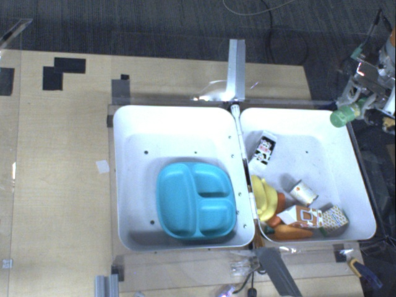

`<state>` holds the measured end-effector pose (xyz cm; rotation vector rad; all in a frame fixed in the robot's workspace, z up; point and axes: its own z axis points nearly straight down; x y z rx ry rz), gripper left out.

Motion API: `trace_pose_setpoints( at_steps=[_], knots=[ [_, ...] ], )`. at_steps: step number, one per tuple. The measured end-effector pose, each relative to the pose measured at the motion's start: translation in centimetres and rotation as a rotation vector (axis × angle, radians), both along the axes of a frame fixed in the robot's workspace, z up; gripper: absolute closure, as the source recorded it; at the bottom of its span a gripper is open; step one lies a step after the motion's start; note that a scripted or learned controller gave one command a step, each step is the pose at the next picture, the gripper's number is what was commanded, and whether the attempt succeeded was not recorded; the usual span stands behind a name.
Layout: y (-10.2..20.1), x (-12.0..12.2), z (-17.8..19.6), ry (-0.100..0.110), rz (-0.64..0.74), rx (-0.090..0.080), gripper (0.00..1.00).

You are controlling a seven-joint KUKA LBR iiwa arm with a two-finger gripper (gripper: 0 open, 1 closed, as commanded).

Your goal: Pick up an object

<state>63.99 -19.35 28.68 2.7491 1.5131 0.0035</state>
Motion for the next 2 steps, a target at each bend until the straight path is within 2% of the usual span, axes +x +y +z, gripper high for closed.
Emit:
trace_pose_setpoints(
  at_steps=[1,2],
  knots=[
    [3.8,2.8,-7.6,0.004,-0.138,0.002,1.0],
    [10.8,2.2,-7.4,0.003,-0.18,0.003,1.0]
  ],
)
